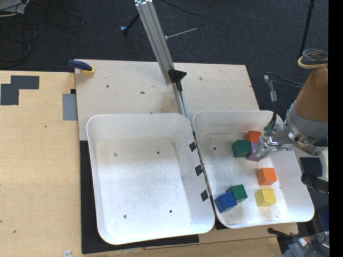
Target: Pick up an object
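The tool (261, 148) is seen low in the right bin (300, 210), near its far side, entering from the right. Whether it is wide, narrow or holding anything cannot be told. A green block (240, 148) lies just beside it to the left, with a purple piece (252, 155) touching or nearly touching at the tip and an orange-red block (253, 137) just beyond. The nearest candidate is judged to be the purple piece. Well apart toward the near side are noted an orange cube (266, 175), a yellow cube (265, 197), a blue cube (225, 201) and a second green cube (237, 191).
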Robot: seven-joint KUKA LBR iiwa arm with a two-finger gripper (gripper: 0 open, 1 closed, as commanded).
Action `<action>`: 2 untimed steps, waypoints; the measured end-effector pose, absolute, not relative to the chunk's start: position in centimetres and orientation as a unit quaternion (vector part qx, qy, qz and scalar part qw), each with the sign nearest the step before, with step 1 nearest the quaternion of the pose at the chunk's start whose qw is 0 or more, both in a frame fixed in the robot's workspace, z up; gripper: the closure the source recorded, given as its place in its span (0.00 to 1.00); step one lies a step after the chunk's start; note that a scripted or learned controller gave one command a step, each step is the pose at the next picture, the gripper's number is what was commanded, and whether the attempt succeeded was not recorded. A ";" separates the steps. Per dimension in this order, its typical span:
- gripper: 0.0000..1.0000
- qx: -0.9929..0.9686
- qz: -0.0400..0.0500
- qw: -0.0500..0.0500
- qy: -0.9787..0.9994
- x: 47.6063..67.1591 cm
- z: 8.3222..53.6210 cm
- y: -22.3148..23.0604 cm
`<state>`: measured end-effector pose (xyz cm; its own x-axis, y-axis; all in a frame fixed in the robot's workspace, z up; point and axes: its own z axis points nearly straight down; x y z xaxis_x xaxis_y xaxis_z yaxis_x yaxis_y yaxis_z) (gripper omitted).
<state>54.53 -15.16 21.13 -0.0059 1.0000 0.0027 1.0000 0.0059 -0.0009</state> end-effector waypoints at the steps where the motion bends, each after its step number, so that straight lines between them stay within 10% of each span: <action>1: 1.00 -0.705 0.000 0.002 -0.709 55.5 21.4 -9.4; 2: 1.00 -0.705 0.000 0.002 -0.709 56.7 22.0 -3.7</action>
